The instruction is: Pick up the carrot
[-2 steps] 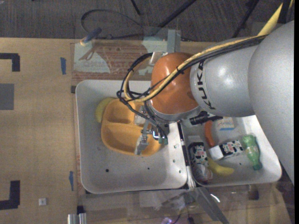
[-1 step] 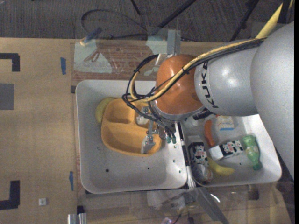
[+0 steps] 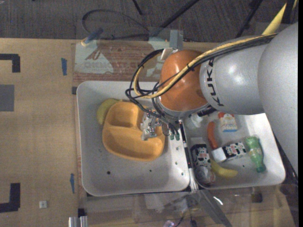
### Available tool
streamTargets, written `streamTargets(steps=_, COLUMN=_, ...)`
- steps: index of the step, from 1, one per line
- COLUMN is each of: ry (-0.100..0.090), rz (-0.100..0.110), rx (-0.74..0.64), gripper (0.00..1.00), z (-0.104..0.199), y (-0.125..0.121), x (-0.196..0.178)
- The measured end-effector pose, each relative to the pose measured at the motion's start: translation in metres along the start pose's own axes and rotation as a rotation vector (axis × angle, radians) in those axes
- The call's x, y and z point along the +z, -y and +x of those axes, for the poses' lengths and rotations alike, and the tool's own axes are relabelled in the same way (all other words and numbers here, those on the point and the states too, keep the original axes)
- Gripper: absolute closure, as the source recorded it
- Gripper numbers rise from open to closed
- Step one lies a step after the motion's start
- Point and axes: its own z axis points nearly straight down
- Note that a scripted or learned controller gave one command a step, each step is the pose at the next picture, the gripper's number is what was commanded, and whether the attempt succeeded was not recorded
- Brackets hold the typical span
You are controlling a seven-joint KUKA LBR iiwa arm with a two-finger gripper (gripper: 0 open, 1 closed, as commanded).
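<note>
Lower right of your frame: a banana (image 3: 224,171), a green bottle (image 3: 254,153) and a cow-patterned carton (image 3: 230,150) in the right bin (image 3: 277,174). The carrot (image 3: 212,135) lies just above, left of the carton. Centre: the gripper (image 3: 150,129) hangs over the orange divided tray (image 3: 128,136) in the left bin (image 3: 94,174); you cannot tell its jaw opening.

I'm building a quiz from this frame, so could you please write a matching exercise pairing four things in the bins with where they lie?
Things:
1. divided orange tray
2. carrot
3. green bottle
4. banana

Places:
A. right bin, far right side
B. left bin, under the gripper
C. right bin, near its front edge
D. right bin, beside the arm's orange band

Pairs: 1-B, 2-D, 3-A, 4-C
</note>
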Motion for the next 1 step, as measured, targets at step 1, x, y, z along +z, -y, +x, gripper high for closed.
streamTargets(steps=1, ry=-0.056, rz=0.006, rx=-0.132, gripper=1.0, z=-0.0775, y=-0.0261, x=-0.1218)
